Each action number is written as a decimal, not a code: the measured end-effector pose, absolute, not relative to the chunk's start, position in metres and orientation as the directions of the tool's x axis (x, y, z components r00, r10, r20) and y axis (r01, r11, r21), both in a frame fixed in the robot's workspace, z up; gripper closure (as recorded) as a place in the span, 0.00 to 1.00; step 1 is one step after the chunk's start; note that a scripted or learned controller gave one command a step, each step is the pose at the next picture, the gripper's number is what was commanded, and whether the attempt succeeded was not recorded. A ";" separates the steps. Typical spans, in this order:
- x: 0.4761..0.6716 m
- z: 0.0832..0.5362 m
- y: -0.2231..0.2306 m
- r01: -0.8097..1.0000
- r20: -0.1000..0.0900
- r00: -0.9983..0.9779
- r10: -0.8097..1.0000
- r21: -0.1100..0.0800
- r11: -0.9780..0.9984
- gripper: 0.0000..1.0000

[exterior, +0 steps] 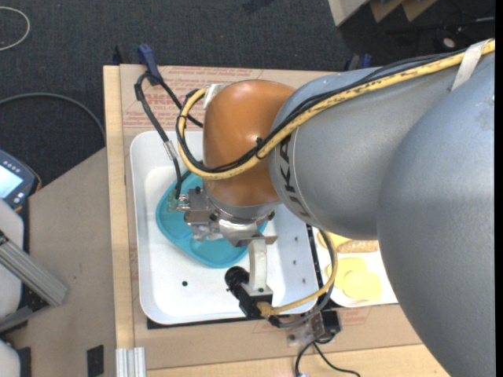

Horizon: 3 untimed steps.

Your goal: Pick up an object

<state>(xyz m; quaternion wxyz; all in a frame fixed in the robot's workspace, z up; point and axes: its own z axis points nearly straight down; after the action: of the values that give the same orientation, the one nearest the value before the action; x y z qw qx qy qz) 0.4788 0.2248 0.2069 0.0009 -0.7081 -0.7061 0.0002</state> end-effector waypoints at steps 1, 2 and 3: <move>0.543 0.217 0.199 1.000 0.000 0.004 1.000 0.005 -0.004 1.00; 0.565 0.389 0.226 1.000 0.008 -0.004 1.000 0.021 0.003 1.00; 0.486 0.358 0.225 1.000 -0.001 -0.003 1.000 -0.008 0.003 1.00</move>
<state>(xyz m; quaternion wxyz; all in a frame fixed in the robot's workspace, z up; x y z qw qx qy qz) 0.4857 0.2247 0.3575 0.0025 -0.7060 -0.7082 0.0033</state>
